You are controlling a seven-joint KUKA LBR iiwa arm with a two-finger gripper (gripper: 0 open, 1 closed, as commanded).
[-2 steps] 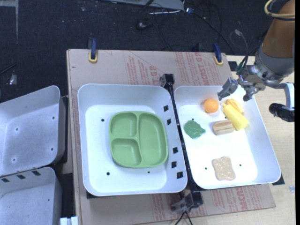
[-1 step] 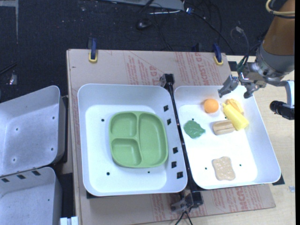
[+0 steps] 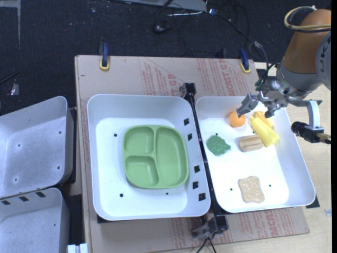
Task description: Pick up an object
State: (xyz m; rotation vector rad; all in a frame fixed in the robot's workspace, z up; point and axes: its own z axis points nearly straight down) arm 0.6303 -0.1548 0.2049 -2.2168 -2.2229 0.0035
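The right bin point(image 3: 295, 191) holds a small orange ball point(image 3: 237, 119), a yellow bottle-like piece point(image 3: 264, 130), a tan cylinder point(image 3: 250, 143), a green leafy piece point(image 3: 217, 145) and a beige waffle-like slab point(image 3: 251, 188). My gripper point(image 3: 259, 107) hangs over the bin's far part, just right of the orange ball and above the yellow piece's far end. Its fingers point(image 3: 245, 106) are spread open with nothing between them.
The left bin point(image 3: 102, 194) holds a green divided plate point(image 3: 156, 156). A black divider with clips point(image 3: 197, 141) runs between the bins. Spare white bin parts point(image 3: 31, 141) lie at the far left. The arm's orange band point(image 3: 310, 33) stands at the upper right.
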